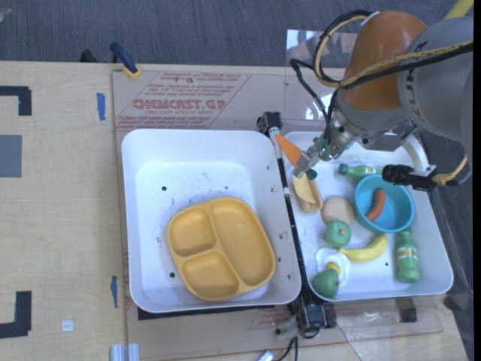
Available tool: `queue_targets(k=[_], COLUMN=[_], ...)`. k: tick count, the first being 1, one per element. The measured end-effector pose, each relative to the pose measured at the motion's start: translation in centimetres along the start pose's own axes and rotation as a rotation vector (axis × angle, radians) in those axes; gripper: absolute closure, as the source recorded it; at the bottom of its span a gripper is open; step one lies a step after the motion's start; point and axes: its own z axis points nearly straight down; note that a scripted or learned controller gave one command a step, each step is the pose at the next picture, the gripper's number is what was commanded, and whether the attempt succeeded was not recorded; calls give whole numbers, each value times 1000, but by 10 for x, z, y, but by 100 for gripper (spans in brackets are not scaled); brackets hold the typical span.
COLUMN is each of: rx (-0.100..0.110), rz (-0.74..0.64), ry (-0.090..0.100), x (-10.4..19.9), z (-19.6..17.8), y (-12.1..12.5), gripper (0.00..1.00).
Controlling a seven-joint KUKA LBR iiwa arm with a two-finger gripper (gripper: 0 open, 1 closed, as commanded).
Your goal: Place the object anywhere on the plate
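- Bench top [52, 224]: pale wood grain, black corner marks, blue tape bits.
- Cardboard sheet [188, 100] under the bins, red print (reads reversed).
- Floor [150, 13]: dark grey carpet beyond bench edge.
- Light even, soft.

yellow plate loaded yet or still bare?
Bare: all three compartments of the yellow plate show plain yellow; the toys sit in the right bin.

Two white bins [143, 201]. One yellow divided plate [219, 248]. One blue bowl [391, 215], one sausage [376, 202] inside. Two green bottles [406, 256]. One banana [364, 250]. One carrot [287, 148]. One fried egg [331, 262].
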Motion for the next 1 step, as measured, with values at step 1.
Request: queue_targets(k=[1], rx=[-8], rz=[-78], ry=[-4], x=[48], z=[-71], y=[-14], gripper=[100])
